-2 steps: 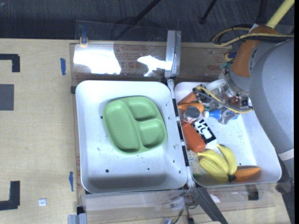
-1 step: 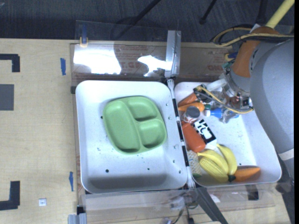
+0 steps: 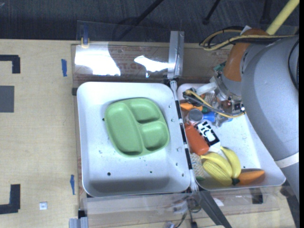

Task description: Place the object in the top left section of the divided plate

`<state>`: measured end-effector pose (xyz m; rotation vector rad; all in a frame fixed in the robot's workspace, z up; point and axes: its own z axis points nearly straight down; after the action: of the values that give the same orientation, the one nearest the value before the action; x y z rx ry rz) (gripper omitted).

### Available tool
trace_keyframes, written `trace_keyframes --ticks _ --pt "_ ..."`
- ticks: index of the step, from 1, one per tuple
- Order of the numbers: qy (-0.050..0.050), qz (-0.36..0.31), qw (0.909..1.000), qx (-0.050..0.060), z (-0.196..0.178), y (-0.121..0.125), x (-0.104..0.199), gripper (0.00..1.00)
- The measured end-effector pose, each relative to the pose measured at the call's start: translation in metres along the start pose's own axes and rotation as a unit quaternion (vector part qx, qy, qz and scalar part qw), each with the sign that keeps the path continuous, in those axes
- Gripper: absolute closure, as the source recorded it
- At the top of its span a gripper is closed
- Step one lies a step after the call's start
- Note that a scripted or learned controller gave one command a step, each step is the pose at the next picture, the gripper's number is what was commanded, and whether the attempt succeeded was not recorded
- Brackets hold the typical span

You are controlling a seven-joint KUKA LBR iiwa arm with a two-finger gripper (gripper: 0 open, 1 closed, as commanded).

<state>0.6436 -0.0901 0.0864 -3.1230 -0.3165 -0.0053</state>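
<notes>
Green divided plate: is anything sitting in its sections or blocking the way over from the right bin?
Nothing visible does. The green divided plate lies in the left bin with its sections bare. Between it and the right bin's toys, such as the bananas, are only the two bins' low adjoining rims, which the hand would have to lift over.

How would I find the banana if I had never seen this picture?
Look at the right white bin, the one crowded with toys. Near its front edge lies the banana, beside an orange carrot. It is the bin's bright yellow, curved bunch.
</notes>
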Motion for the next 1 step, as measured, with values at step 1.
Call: trace_keyframes --ticks 1 --pt "-0.004 -0.143 0.9897 -0.001 -0.0951 -0.0422 0.0234 1.0"
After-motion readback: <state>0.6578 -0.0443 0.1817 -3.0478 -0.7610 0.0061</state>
